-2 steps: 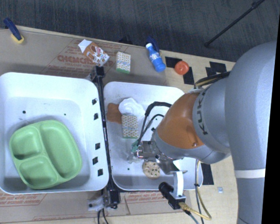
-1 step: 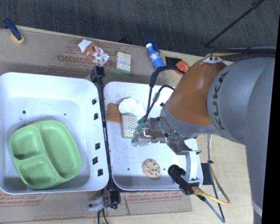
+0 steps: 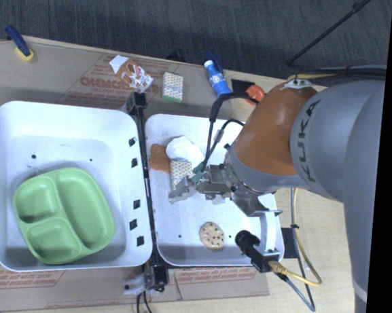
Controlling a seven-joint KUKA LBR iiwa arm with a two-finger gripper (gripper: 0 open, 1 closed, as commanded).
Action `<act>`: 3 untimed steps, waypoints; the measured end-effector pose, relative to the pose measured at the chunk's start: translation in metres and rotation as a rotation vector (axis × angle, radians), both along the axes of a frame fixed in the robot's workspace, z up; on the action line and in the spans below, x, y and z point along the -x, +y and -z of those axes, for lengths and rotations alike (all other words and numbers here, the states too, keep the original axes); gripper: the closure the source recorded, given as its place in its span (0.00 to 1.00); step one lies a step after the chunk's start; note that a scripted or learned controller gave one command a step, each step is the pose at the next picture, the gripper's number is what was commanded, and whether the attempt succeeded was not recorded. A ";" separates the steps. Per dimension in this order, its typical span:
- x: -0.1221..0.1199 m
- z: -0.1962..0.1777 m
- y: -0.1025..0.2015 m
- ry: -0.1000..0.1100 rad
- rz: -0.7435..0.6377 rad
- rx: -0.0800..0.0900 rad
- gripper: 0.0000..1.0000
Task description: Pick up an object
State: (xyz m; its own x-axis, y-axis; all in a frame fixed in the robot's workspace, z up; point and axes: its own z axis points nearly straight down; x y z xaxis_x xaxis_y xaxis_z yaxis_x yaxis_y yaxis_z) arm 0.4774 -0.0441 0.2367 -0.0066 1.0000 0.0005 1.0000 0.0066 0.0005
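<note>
End effector (image 3: 183, 189) is seen low in the right bin (image 3: 174, 253), beside a patterned packet (image 3: 179, 171). Its grasp cannot be told. A round cookie (image 3: 211, 235) lies nearby.

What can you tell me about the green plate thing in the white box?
The green tray is a pale green plate, plastic by its look, with rounded corners and three sunken sections: one long one along its upper right side and two smaller ones on its lower left. It lies flat, right side up and turned at a slant, on the floor of the left bin, toward the near left corner. Its sections hold nothing.
</note>
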 end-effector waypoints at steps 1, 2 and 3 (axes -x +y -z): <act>0.000 0.000 0.000 0.000 0.000 0.000 0.00; 0.000 0.000 0.000 0.000 0.000 0.000 0.00; 0.000 0.000 0.000 0.000 0.000 0.000 0.00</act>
